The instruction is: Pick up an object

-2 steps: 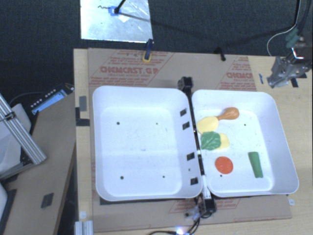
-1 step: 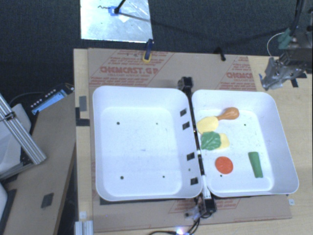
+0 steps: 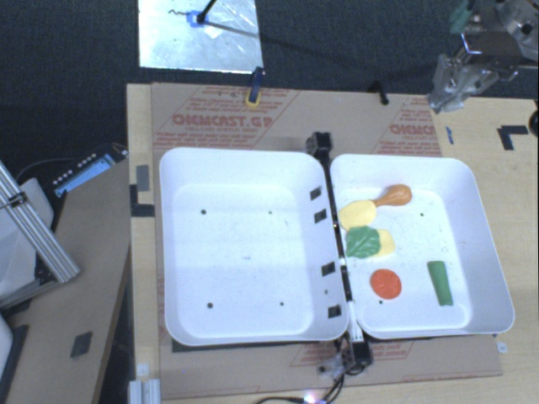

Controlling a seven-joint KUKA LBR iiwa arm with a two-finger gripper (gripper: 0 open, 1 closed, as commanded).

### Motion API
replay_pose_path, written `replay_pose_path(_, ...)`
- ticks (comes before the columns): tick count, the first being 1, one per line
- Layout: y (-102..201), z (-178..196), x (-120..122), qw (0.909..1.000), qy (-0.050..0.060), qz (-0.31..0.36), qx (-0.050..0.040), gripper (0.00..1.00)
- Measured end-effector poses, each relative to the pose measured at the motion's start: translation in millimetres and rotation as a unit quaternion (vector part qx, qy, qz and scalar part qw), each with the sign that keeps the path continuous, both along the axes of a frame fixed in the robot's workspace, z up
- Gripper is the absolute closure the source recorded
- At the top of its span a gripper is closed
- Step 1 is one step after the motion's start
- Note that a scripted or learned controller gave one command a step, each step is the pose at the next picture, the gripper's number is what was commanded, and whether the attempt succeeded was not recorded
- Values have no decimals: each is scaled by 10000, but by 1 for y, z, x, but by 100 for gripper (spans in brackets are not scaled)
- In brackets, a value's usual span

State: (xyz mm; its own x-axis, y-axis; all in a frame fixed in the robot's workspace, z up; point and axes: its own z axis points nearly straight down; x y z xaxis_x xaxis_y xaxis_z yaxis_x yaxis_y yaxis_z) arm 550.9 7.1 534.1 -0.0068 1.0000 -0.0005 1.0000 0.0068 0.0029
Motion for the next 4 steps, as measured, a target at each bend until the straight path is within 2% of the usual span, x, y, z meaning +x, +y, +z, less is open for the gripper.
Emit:
replay_pose_path(1,33,2,-53,10000,-2,7,11,100)
replay_pose_path(2,22,0,26,10000,3,-31,-3,100)
replay_pose_path(3,10,-2,120,10000,6,-31,-5,100)
replay_pose_path(4,38,2,89,10000,6,-4,7,100)
